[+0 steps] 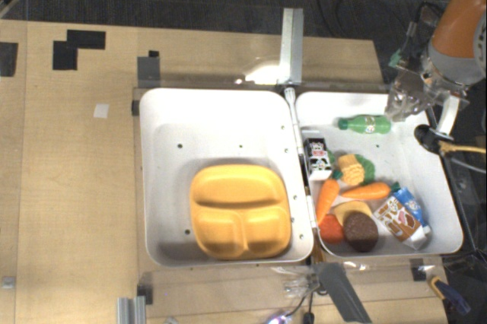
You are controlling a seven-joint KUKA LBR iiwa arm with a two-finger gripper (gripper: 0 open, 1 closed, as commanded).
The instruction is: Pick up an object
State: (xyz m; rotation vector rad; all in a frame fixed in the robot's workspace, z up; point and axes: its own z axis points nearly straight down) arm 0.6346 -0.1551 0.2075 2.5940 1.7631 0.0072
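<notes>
Camera view: the claw (402, 103) hangs at the far right corner of the right bin (449, 185), below the arm's orange band — whether it is spread or pressed together I cannot tell, and nothing shows pinched in it. The nearest candidate for picking is the green bottle (364, 124), lying on its side just to the left of the claw and slightly nearer the camera, its long axis running left to right, cap end toward the left. To my eye, a short move leftward and down would bring the claw over it, and closing across the short width looks the likelier way to catch it.

The other things crowd the near half of the same bin, well apart from the claw: two carrots (327, 197), a corn cob (351, 169), a dark brown rounded piece (361, 230), a small carton (402, 217) and a little black-and-white box (316, 153). Both packages carry print, too small to read.

The left bin (163, 125) holds a yellow tray (240, 210).
</notes>
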